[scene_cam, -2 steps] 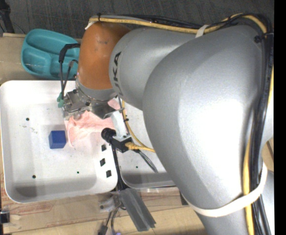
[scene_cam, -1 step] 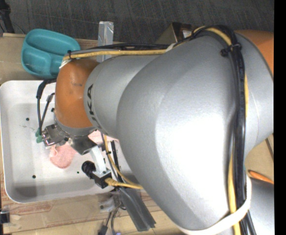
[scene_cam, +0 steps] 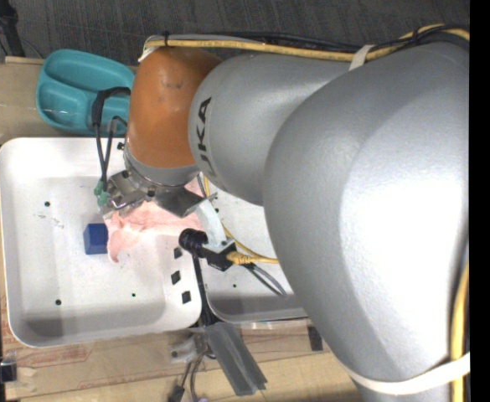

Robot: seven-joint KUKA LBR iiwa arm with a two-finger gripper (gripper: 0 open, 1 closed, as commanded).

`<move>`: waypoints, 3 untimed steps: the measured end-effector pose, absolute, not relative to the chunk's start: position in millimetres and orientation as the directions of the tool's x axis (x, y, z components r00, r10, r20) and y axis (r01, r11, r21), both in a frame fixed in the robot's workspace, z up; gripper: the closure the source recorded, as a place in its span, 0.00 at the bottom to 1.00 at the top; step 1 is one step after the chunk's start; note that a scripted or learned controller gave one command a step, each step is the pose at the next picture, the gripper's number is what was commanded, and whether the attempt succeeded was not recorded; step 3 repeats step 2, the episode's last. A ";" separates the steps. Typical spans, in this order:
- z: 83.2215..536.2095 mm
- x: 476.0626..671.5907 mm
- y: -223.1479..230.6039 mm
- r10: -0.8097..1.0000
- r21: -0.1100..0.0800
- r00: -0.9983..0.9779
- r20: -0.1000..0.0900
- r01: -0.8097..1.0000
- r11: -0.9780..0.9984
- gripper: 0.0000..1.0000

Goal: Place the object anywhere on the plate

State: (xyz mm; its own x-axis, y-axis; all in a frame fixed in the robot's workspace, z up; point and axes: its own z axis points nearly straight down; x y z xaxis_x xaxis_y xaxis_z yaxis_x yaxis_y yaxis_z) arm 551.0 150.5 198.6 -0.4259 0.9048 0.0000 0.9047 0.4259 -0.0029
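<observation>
From the camera view, the grey arm [scene_cam: 337,166] fills the right side and reaches across to the left bin [scene_cam: 27,224], its orange band [scene_cam: 165,99] sitting over the bin's far edge. The gripper [scene_cam: 131,191] hangs below that band, low over the middle of the left bin; whether it grips anything cannot be told, since the wrist hides it. Directly under and beside the gripper lies a pink plate [scene_cam: 144,224], partly covered by the wrist, roughly at the bin's centre and toward its right wall. A small blue block [scene_cam: 96,239] rests at the plate's left edge, touching or just overlapping it; which of the two cannot be told. A teal object [scene_cam: 77,90] sits on the bench beyond the bin's far left corner. The right bin [scene_cam: 245,308] shows as a strip of rim and floor beneath the arm.
</observation>
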 end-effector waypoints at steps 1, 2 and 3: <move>158.6 626.3 110.0 0.892 -0.002 -0.452 0.001 0.892 0.452 1.00; 172.8 594.9 130.5 0.987 -0.006 -0.161 0.000 0.987 0.161 1.00; 172.8 594.9 130.5 0.987 -0.006 -0.161 0.000 0.987 0.161 1.00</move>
